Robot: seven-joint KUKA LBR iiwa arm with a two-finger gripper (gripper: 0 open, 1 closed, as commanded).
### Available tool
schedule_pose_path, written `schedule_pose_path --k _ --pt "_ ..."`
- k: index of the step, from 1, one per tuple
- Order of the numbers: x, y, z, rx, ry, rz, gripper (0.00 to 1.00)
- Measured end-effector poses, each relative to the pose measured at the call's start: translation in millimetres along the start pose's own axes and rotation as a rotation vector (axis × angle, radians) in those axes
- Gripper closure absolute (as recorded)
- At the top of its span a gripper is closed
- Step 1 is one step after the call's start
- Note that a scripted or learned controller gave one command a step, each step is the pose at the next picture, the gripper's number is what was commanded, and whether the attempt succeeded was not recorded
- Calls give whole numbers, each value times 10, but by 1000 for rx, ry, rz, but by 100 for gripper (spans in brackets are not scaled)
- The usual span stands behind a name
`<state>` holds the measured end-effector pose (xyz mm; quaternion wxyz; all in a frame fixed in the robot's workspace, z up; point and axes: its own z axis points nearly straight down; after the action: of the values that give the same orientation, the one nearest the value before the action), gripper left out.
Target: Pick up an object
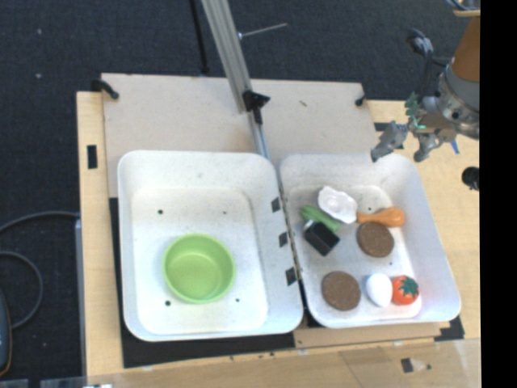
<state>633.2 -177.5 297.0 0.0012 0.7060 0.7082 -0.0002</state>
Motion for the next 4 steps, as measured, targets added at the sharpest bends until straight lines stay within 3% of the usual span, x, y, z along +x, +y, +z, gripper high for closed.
schedule_pose_path --k 1,2,4 --pt "-2 -1 -1 0 -1 0 0" --pt "-44 -6 629 6 0 3 0" --pt "36 109 1527 0 0 1 0"
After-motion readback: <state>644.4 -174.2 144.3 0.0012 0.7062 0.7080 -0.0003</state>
